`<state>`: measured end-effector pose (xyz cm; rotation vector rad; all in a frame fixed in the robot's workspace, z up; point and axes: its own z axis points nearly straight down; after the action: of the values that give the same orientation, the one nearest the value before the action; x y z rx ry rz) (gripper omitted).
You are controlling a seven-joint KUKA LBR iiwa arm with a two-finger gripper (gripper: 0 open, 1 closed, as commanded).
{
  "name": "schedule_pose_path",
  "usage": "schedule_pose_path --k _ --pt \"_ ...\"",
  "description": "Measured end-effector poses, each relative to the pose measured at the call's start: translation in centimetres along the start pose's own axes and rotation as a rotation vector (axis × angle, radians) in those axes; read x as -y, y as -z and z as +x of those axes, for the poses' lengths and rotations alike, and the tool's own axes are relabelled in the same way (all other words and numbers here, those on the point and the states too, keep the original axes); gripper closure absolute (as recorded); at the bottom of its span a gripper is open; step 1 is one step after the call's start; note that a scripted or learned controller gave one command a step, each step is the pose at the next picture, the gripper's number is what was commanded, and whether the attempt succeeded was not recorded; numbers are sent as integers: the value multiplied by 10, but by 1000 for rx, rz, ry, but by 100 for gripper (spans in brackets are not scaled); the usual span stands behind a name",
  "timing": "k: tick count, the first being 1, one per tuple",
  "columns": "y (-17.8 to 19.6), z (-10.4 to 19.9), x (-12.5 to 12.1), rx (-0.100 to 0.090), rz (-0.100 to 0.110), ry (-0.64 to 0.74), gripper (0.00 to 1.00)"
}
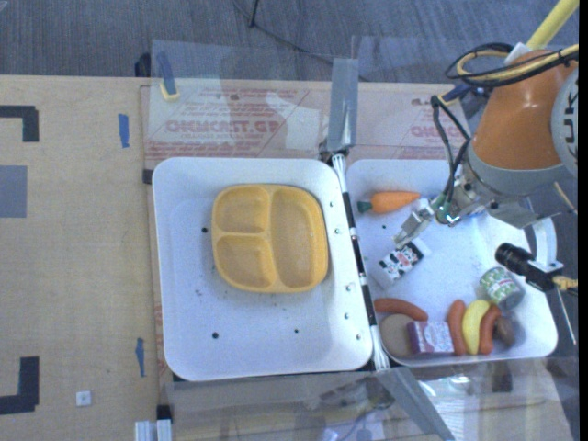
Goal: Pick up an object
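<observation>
Arm entered from upper right of frame, orange band above wrist. Gripper [415, 231] sat low in right bin [432, 177], center-left of that bin, just above a small black-and-white carton [401, 261]. Couldn't tell if it was apart or together, or whether it touched the carton. Carrot [393, 201] lay near bin's upper left, just beside the gripper. Along lower edge: sausage [401, 309], red-and-white packet [429, 338], another sausage [457, 325], banana [474, 325]. Green can [501, 286] at lower right. Left bin [184, 338] held yellow divided plate [270, 238], approx. center, well apart from the gripper.
</observation>
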<state>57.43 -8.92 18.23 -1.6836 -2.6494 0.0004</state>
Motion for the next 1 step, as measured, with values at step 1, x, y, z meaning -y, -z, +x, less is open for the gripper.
schedule_pose_path --k 1 --pt "-68 -49 -76 3 -3 97 0"
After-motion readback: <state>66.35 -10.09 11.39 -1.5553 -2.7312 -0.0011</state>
